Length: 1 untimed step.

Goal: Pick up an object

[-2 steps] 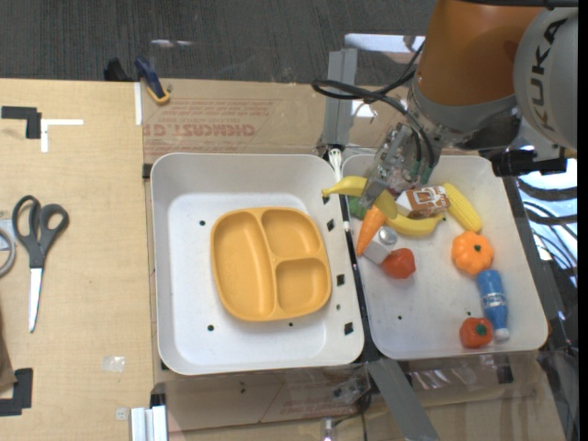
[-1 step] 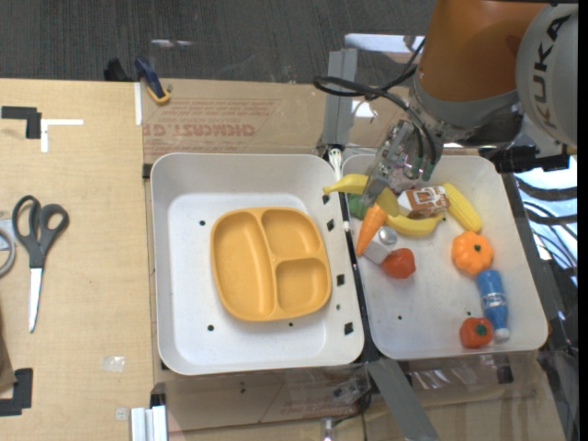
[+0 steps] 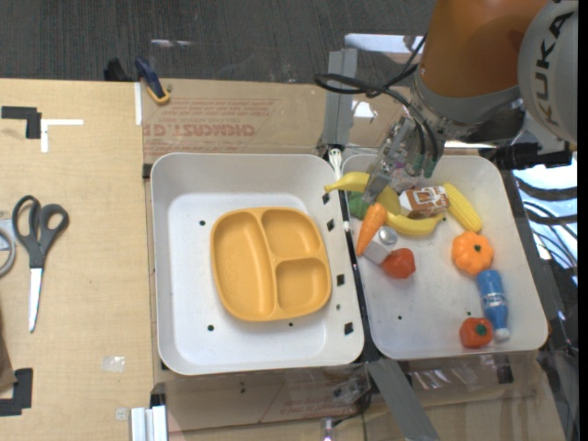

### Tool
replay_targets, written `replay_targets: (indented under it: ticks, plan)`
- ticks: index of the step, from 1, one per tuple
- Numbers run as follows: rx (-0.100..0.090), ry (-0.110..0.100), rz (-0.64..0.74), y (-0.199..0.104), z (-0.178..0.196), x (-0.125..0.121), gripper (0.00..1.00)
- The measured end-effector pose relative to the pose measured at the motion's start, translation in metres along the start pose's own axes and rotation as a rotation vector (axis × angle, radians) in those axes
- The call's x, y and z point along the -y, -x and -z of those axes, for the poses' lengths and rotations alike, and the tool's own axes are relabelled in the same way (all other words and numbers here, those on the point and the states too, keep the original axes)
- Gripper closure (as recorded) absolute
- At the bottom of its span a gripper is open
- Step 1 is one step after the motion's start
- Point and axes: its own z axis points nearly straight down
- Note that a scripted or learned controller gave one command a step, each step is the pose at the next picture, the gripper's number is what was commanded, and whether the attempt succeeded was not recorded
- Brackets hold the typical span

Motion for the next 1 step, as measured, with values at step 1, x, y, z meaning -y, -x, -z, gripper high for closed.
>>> replay_targets:
  ticks: [1]
  plan:
    - [-0.002,-0.003,0.002,0.0013,0.0056,-0.0006,1.00]
